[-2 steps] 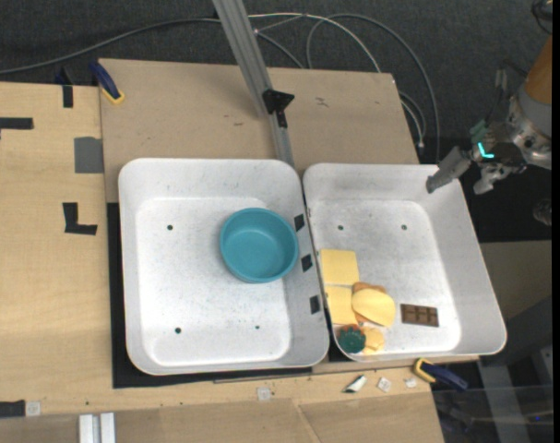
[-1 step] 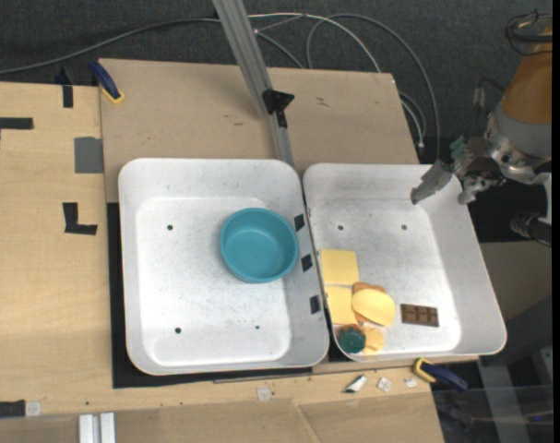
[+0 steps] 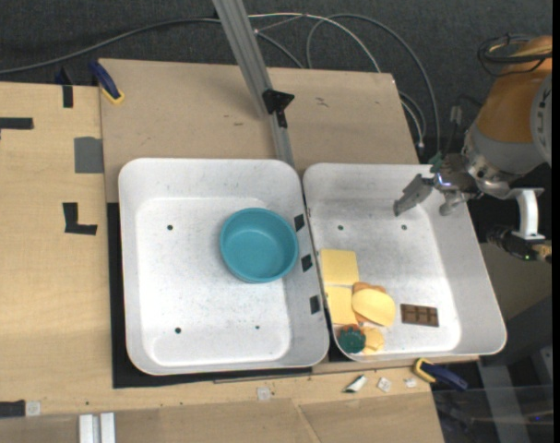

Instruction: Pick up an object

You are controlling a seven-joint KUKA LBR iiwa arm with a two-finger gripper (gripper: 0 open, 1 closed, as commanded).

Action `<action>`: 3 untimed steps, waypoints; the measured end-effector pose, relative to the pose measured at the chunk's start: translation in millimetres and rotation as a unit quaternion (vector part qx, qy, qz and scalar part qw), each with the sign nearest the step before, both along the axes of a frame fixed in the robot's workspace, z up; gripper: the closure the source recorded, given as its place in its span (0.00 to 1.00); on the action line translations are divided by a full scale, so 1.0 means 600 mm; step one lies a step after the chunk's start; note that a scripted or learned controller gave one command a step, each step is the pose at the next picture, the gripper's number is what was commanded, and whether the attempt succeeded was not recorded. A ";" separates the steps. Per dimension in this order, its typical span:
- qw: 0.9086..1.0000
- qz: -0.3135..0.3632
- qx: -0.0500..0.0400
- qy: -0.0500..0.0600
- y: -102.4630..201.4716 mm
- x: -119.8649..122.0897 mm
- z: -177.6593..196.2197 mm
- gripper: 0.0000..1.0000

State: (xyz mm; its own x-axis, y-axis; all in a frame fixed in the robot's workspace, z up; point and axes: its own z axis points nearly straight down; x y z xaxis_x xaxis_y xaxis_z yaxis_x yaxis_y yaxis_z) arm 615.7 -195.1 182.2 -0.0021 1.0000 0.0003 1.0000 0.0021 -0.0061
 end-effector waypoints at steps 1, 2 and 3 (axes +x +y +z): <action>1.000 0.000 0.000 0.000 0.012 0.000 -0.077 0.00; 1.000 0.001 0.000 -0.002 0.012 0.002 -0.055 1.00; 1.000 0.000 -0.001 -0.005 0.002 0.010 0.021 1.00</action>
